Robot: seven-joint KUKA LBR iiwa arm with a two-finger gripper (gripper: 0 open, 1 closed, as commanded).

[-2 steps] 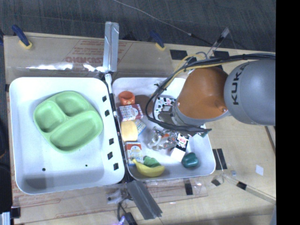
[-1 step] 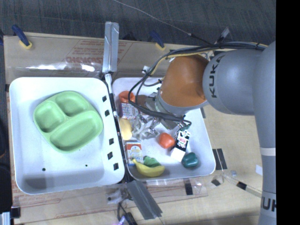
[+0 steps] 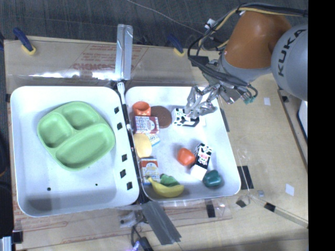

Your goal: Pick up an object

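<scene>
You are at the reaching step: nothing is picked up yet, as far as you can see. The gripper (image 3: 200, 104) hangs low over the upper right part of the right bin (image 3: 226, 140), just above a small black-and-white cow-spotted carton (image 3: 186, 118). That carton looks like the thing to go for. The metal fingers point down toward it, but you cannot tell if they are wide, narrow, or touching it, because they blur together. Nothing clearly sits between them.

Next, you would need to go straight down over the carton and close around its sides. Watch the brown round piece (image 3: 162, 116) just left of it, and the bin wall close on the right.

The left bin (image 3: 23, 140) has a green divided plate (image 3: 77, 135).
</scene>
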